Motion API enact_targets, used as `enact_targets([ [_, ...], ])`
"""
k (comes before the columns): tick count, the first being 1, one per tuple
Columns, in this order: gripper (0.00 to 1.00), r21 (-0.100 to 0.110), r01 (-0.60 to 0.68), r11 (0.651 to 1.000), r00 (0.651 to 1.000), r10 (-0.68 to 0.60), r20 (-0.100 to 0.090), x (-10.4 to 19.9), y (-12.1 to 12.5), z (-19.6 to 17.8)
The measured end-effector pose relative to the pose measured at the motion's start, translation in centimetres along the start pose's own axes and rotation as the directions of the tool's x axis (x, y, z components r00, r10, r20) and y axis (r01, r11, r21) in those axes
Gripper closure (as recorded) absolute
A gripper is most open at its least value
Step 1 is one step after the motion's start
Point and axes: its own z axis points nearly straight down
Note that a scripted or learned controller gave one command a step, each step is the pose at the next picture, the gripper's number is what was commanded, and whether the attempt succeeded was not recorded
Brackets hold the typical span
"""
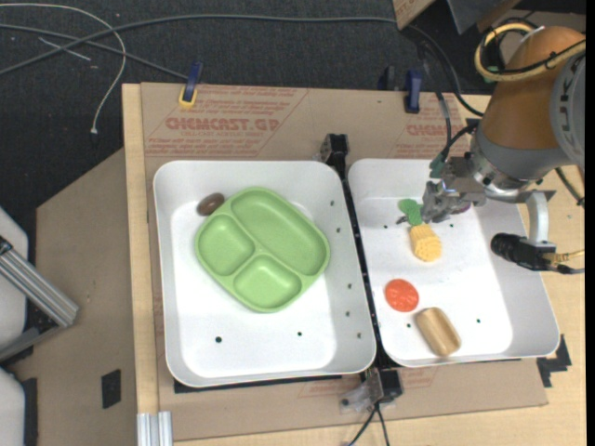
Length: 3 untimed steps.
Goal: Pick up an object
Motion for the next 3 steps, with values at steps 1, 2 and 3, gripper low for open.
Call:
enact_targets([
  [1,1.0,-0.003,0.001,1.0,1.0,-0.001,0.0,5.8,-0.4,-1.5],
  [2,1.0,0.0,0.001,1.0,1.0,-0.001,0.0,12.3,-1.0,-1.6],
  [3,1.0,-0.004,0.001,1.0,1.0,-0.001,0.001,17.7,-1.9,-2.9],
])
